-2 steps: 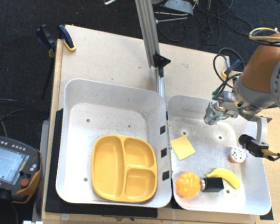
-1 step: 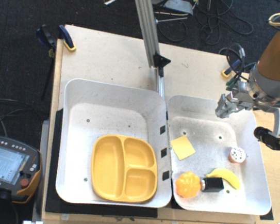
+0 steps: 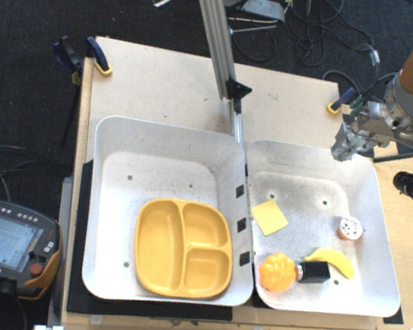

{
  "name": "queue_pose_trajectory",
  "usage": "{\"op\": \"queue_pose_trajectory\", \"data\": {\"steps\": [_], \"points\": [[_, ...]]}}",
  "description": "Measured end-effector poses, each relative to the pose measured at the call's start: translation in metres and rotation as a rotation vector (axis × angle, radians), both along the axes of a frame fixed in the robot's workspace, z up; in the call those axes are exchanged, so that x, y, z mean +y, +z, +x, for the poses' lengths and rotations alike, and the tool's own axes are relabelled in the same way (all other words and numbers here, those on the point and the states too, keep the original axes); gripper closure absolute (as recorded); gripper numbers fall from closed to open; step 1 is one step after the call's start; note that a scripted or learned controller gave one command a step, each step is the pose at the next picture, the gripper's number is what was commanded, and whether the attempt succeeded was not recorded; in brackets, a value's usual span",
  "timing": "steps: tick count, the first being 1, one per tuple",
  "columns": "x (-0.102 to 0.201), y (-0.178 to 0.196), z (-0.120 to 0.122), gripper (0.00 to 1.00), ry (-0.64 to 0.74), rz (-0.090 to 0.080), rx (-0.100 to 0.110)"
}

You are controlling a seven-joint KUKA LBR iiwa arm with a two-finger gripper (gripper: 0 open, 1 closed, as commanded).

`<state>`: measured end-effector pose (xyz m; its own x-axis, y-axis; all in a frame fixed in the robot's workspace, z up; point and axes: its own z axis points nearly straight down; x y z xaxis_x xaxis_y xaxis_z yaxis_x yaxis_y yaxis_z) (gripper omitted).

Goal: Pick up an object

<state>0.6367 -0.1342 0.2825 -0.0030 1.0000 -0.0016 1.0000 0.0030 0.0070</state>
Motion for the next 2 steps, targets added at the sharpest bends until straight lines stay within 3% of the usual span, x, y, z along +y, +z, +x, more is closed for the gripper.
{"op": "queue_pose_trajectory", "data": {"steps": [2], "points": [[0.097,-0.014,0.024,1.0,0.004,0.002,0.007]]}}
